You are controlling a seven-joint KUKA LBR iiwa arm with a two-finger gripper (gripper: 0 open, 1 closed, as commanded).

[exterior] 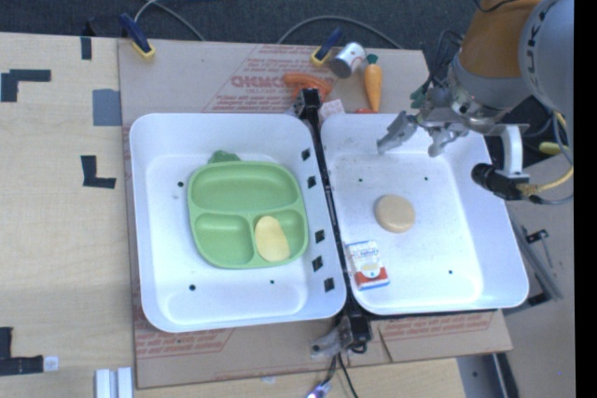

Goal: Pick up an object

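Note:
In the right bin (485, 280) lie a round tan cookie-like disc (395, 212) near the middle and a small white and red packet (366, 262) toward the front left. My gripper (413, 138) hangs over the back of this bin, above and behind the disc, fingers spread open and nothing between them. The left bin (159, 200) holds a green divided plate (244, 212) with a yellow oval piece (271, 239) in its lower right compartment.
Behind the bins on the cardboard lie an orange toy carrot (373, 85), a small grey-white can (349, 59) and blue-yellow clamps (136, 34). A black hinge strip (320, 191) runs between the bins. Cables trail across the dark floor at the back.

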